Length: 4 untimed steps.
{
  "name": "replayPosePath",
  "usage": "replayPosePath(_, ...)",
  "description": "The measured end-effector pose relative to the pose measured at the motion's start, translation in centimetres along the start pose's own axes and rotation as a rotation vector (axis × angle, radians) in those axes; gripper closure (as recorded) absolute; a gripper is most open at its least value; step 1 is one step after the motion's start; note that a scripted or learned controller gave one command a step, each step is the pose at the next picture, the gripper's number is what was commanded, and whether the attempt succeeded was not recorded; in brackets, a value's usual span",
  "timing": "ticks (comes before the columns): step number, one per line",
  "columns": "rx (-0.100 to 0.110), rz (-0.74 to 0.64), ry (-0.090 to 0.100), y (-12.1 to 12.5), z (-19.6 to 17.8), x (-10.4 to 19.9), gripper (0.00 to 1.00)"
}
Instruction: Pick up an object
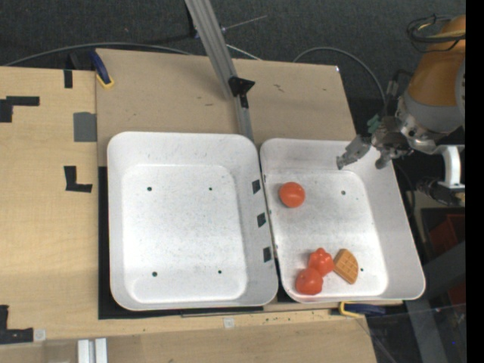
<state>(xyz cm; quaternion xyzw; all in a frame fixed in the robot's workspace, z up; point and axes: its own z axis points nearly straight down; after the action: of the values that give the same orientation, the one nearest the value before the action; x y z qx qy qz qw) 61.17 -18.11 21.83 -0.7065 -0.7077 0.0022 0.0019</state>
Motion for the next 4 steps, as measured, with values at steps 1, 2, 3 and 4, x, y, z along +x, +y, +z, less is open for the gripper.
replayPosePath(1,0.002,0.001,0.001,0.1,6.3,-0.5,0.00)
replayPosePath(2,0.001,0.001,0.000,0.3,11.0,-1.2,0.00)
replayPosePath(3,-0.004,-0.001,-0.001,0.4,9.7,-1.1,1.00)
replayPosePath(4,-0.009,0.001,0.000,-0.5,4.7,-0.9,1.00)
